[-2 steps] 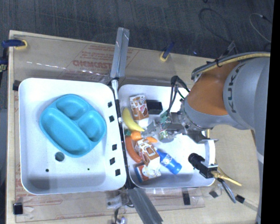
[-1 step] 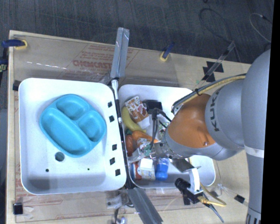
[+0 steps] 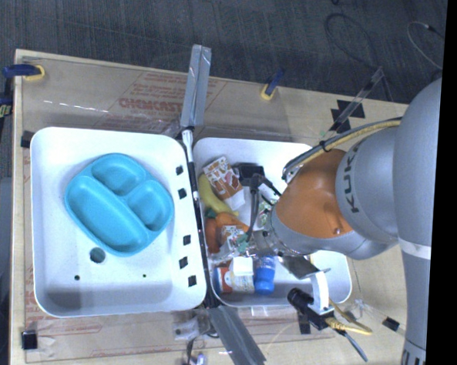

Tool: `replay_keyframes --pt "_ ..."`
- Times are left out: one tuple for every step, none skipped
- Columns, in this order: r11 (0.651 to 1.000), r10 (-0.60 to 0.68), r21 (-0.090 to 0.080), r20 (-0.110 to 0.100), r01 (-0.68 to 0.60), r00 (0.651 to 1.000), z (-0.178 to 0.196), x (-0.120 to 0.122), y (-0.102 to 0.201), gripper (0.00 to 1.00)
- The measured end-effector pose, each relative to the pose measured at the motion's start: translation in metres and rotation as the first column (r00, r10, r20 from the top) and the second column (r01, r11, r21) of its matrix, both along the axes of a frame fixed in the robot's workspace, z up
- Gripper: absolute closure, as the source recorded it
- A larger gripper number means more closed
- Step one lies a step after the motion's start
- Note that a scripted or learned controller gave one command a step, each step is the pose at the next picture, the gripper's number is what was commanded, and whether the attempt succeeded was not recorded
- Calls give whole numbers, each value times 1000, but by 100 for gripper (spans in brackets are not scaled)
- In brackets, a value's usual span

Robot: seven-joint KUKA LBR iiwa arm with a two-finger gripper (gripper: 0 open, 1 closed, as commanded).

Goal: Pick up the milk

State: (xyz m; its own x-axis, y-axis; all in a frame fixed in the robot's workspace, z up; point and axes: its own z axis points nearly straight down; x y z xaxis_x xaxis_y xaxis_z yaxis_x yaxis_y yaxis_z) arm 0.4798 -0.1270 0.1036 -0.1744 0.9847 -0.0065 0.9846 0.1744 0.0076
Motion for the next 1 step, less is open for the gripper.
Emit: replay_keyframes --pt "977 -215 4 -11 215 977 91 -3 -50 100"
